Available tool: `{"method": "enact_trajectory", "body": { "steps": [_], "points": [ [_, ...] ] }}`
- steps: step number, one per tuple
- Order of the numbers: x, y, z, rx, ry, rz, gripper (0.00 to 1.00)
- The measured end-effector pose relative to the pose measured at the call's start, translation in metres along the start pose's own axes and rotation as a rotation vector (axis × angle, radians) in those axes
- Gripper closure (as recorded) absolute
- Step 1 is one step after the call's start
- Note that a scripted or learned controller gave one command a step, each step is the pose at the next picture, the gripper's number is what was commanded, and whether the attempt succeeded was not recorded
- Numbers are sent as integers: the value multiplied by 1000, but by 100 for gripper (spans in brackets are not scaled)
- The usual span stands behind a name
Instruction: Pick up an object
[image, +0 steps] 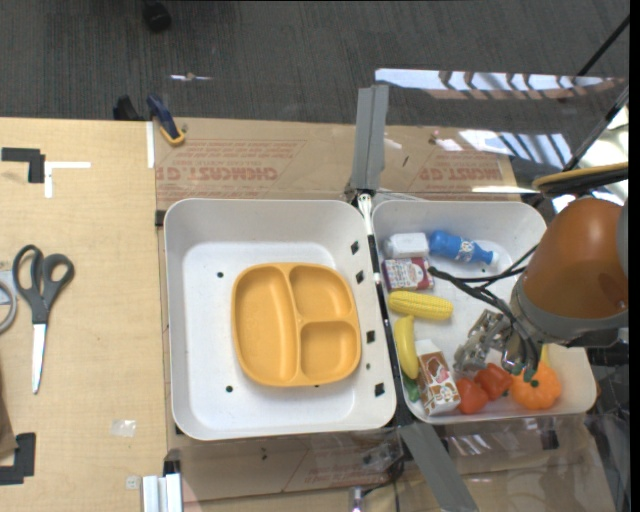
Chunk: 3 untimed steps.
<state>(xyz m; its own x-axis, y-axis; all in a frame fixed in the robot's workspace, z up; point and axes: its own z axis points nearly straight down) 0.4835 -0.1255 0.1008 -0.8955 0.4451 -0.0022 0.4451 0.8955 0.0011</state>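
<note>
Pick not yet complete. The gripper (492, 345) sits low in the right bin (520, 212), above the red toy (482, 386) beside the orange (535, 389); finger state cannot be determined. Grasp and lift remain.

- The divided plate (296, 324) lies in the left bin (190, 300).
- The right bin (520, 215) holds a bottle (460, 247), corn (420, 305), banana (405, 345) and carton (436, 383).
- Scissors (40, 300) lie left of both bins.

Two white bins (185, 300), one yellow plate (296, 324), one scissors (40, 290).
</note>
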Motion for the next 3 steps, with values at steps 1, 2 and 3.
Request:
{"method": "enact_trajectory", "body": {
  "steps": [1,2,3],
  "points": [
    [-39,-88,7,0,-4,-151,100],
    [-8,-27,9,0,2,129,100],
    [-47,-85,-45,1,-2,-163,100]
  ]
}}
